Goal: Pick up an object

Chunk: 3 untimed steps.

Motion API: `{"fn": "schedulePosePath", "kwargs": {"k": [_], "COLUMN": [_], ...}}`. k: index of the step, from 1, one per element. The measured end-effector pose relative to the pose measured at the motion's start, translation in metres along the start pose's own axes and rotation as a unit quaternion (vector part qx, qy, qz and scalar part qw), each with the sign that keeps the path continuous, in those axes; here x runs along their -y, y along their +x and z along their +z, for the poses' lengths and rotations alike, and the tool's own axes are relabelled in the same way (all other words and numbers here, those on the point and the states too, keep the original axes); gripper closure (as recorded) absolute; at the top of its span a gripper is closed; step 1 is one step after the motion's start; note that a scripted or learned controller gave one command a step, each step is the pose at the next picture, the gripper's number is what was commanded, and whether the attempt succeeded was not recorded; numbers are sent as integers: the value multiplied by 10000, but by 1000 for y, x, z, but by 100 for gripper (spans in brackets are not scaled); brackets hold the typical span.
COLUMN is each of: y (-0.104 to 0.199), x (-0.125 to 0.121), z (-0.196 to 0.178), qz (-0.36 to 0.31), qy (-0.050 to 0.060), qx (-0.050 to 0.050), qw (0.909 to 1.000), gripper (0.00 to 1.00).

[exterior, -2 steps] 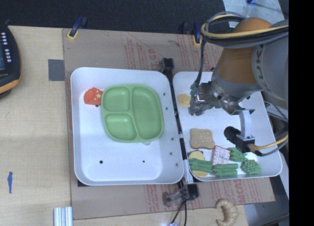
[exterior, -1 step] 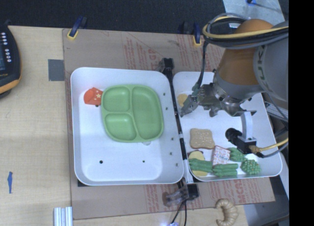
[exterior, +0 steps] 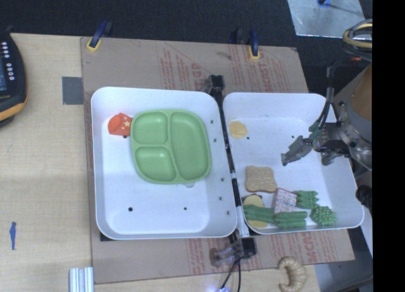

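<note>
**Gripper poised over the right bin, objects lying below it**

The candidate objects lie clustered in the near corner of the right bin [exterior: 266, 104]: a slice of toast [exterior: 260, 178], a small printed packet [exterior: 285, 201], a green bean pod [exterior: 290, 220], a green broccoli-like piece [exterior: 323, 215], a second green piece [exterior: 307, 198] and a yellow-green round slice [exterior: 255, 210] partly under the pod. The packet touches the toast's lower right edge; the green items lie just beside one another along the bin's near wall. A pale yellow disc [exterior: 238, 130] lies apart, near the bin's left wall towards the far side.

The gripper [exterior: 295, 153] is over the bare middle of the right bin, above and to the right of the toast, well apart from the cluster. Its dark fingers point towards the left; whether they are parted or closed cannot be told, and nothing is seen between them. The arm [exterior: 354, 126] enters from the right.

The left bin [exterior: 101, 177] holds a green three-compartment plate [exterior: 171, 146] and, touching its far-left edge, a red object [exterior: 119, 124]. Both bins rest on a cardboard sheet [exterior: 158, 63] clamped to the bench [exterior: 44, 177].
</note>
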State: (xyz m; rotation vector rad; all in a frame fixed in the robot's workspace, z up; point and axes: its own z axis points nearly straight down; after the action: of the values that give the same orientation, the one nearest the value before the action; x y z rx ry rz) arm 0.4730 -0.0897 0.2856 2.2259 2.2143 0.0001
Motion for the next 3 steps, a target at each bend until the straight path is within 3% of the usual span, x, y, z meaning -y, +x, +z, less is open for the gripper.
{"fn": "schedulePosePath", "kwargs": {"k": [1, 2, 3], "y": [20, -91, -86], "x": [-11, -1, -2], "z": [99, 199, 184], "qz": [-52, 4, -46], "qy": [64, 41, 30], "qx": [-15, -2, -7], "qw": [10000, 10000, 10000], "gripper": [0, 0, 100]}}
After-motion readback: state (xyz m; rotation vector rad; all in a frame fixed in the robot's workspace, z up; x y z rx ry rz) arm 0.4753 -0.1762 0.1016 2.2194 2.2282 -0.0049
